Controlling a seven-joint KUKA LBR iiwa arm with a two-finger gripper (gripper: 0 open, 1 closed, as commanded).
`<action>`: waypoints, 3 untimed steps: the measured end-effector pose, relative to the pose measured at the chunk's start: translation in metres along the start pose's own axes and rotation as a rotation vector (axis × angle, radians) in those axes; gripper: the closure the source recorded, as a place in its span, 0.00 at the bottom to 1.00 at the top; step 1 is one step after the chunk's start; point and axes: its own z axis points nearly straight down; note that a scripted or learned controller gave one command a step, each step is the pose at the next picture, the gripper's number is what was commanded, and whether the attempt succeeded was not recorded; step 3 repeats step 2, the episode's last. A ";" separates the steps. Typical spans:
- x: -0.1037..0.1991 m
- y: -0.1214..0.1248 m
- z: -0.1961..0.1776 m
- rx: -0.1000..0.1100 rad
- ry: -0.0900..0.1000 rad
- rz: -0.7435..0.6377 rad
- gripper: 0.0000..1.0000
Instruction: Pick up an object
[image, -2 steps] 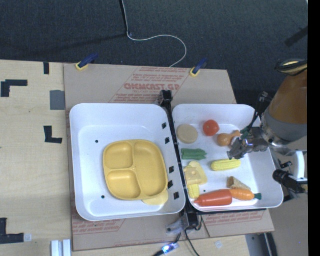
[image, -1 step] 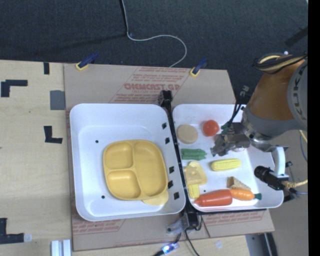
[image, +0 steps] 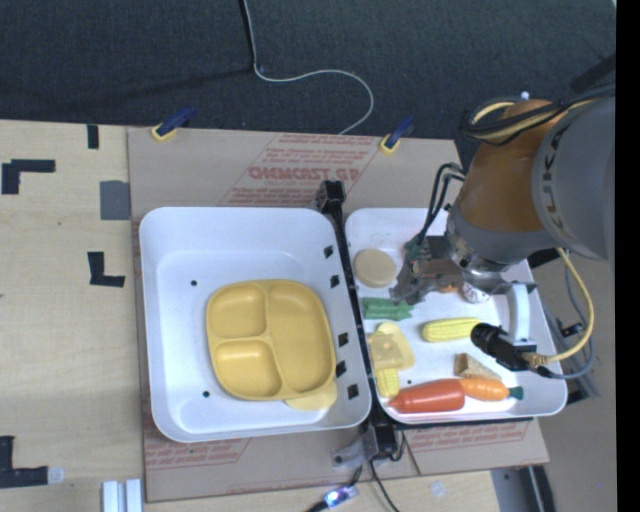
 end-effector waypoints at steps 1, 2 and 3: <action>0.058 0.013 0.007 0.000 0.000 -0.001 1.00; 0.122 0.017 -0.004 -0.001 0.000 -0.002 1.00; 0.122 0.017 -0.004 -0.001 0.000 -0.002 1.00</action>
